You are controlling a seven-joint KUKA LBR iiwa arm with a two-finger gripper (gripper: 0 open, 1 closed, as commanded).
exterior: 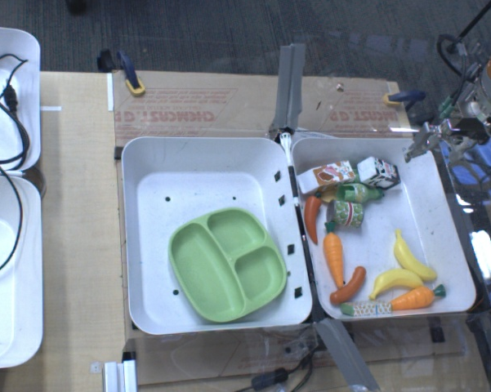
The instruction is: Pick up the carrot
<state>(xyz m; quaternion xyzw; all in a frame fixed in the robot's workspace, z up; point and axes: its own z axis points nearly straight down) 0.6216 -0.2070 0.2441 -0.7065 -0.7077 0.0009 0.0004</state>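
Two carrots lie in the right bin [453, 219]. One carrot [333, 256] points lengthwise near the bin's left wall, its green top toward the back. The other carrot [412, 298] lies along the front right corner beside two yellow bananas [407, 266]. My gripper [426, 140] hovers over the back right corner of the right bin, far from both carrots, with nothing seen in it.
The right bin also holds a red chili [312, 216], a sausage [348, 286], a green can [349, 213], a green bottle [360, 192], a small white carton [378, 171] and a snack packet [333, 173]. A green divided plate [229, 264] sits in the left bin [147, 219].
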